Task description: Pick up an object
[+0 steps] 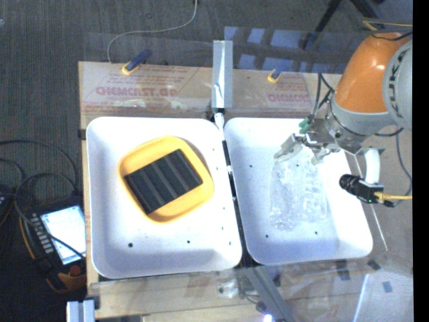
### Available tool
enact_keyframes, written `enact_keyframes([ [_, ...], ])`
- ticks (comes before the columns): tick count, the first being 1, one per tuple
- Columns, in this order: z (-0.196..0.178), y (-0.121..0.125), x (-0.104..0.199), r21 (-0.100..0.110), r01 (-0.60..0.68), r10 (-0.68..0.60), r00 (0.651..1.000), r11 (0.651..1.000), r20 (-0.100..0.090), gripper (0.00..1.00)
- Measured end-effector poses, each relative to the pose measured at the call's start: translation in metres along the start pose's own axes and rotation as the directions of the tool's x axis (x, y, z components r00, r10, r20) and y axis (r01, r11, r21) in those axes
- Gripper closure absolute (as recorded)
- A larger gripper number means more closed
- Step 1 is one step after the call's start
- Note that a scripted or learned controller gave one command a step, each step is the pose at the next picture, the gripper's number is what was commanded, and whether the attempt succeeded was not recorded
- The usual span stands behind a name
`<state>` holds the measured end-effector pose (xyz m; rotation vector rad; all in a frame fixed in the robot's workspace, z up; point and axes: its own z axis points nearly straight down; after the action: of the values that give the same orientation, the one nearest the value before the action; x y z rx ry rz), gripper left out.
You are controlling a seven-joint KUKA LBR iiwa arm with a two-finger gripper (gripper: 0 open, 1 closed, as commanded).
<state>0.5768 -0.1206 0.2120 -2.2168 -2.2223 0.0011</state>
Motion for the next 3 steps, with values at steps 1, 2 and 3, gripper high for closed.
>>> enact_keyframes([
  [1, -0.009, 0.001, 0.001, 0.001, 0.002, -0.002, 1.0, 1.0, -0.002, 1.0],
  [2, -0.009, 0.001, 0.001, 0.001, 0.002, -0.002, 1.0, 1.0, -0.002, 0.0],
  [3, -0.054, 0.009, -0.026, -0.001, -0.188, 0.188, 0.982, 0.982, 0.003, 0.0],
])
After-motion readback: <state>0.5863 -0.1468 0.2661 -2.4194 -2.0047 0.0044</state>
